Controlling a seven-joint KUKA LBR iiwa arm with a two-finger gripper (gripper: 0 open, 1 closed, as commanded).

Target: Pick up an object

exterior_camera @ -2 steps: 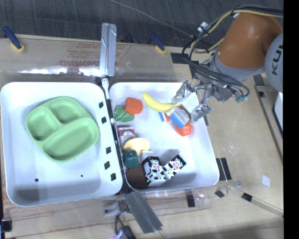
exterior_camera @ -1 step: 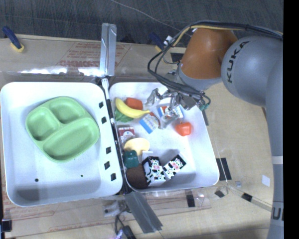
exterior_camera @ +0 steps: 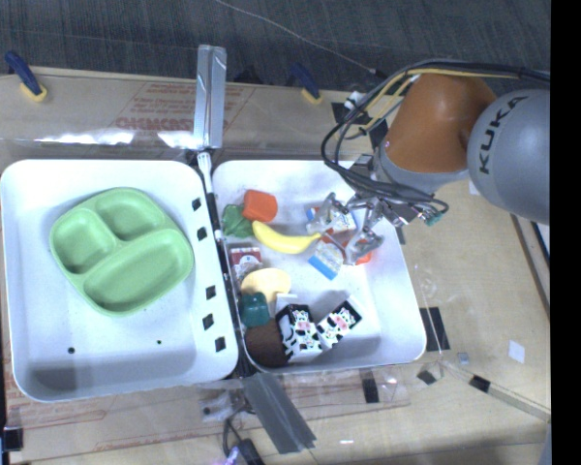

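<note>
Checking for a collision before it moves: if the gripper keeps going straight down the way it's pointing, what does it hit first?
Most likely the small blue block and the red piece beside it, lying under the gripper in the right bin. The banana lies just to their left. Depth is hard to judge from this slanted view.

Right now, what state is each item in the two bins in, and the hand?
Green plate: upright in left bin, nothing on it.
Banana: lying flat, right bin.
Orange block: resting beside banana.
Cow toy: lying on its side.
Hand: low over right bin, grip unclear.

Yellow banana [exterior_camera: 285, 238] flat in right bin [exterior_camera: 397, 298], w/ mixed toys.
</note>
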